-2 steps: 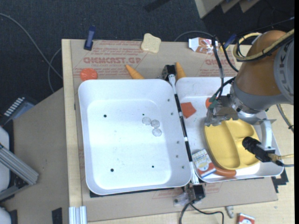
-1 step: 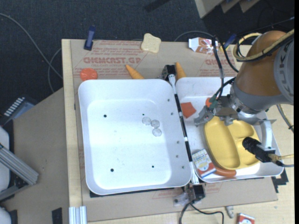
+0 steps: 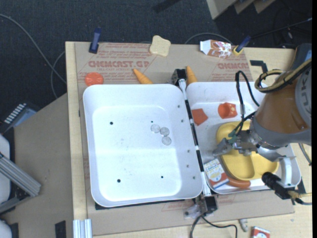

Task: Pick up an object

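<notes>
The arm reaches in from the right and hangs low over the right bin (image 3: 208, 88), its tool (image 3: 233, 145) set above a large yellow item (image 3: 242, 165) that looks like a plastic banana or bowl. Whether the tool's tips are apart or together cannot be told from this slant, and nothing is seen clamped between them.

Candidate objects crowd this bin: two orange blocks (image 3: 199, 116) near the dividing rim, a small printed carton (image 3: 214, 171) just beside the yellow item, and a red sausage-like piece (image 3: 237, 183) at the near wall. The left bin (image 3: 99, 133) holds a few small clear discs (image 3: 161, 132).

The likely risk is a glancing grasp: the yellow item's smooth, curved surface could slip free, or a descent could nudge the carton against the wall instead.
</notes>
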Controlling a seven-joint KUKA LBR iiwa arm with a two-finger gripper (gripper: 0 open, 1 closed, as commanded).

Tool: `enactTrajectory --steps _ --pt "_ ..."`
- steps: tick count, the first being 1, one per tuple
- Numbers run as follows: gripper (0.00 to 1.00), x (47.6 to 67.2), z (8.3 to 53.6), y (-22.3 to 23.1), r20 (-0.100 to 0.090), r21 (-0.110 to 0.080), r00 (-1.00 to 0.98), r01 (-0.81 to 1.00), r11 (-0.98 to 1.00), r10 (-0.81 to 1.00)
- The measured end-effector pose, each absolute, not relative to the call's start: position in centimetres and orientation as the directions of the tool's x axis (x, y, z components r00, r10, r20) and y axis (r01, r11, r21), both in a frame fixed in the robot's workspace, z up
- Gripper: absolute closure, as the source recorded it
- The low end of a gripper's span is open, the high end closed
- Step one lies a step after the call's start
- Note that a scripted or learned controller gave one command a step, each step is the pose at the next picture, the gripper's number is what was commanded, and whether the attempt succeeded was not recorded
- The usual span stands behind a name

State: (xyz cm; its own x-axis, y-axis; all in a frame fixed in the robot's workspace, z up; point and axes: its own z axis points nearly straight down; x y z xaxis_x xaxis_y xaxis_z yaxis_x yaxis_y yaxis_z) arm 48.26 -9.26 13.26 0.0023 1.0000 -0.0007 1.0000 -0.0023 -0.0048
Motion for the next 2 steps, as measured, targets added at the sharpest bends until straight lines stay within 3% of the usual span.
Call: enactTrajectory --steps 1,2 --pt "0.0 52.44 8.52 -10.05 -0.001 0.004 -0.001 1.0 0.001 1.0" --pt "1.0 52.51 9.51 -9.79 0.002 0.005 -0.003 1.0 0.003 1.0"
